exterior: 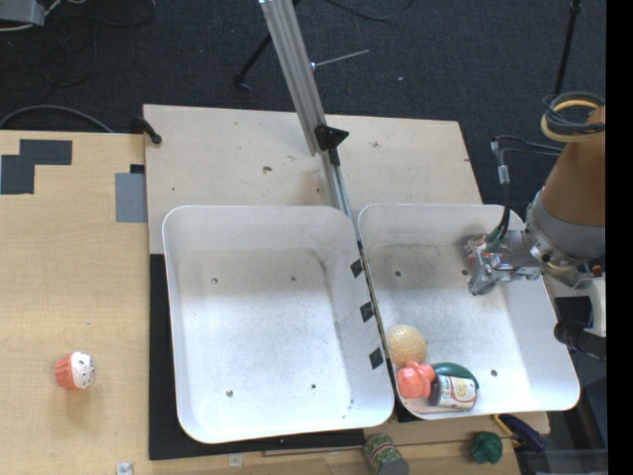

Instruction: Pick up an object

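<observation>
My gripper [482,265] hangs over the right part of the right bin [435,236], at the end of the arm with the orange band coming in from the right. Nothing shows between its fingers. In the bin's front left corner lie a tan ball [406,343], a red-orange toy [415,380] and a dark green bottle with a label [454,386], all close together. The gripper is well behind and to the right of them.
The left bin [257,315] sits beside the right one, split off by a metal rail [307,87] that slants up to the back. A small orange and white toy [74,370] lies on the wooden surface at left. Two green items [485,447] lie in front of the bins.
</observation>
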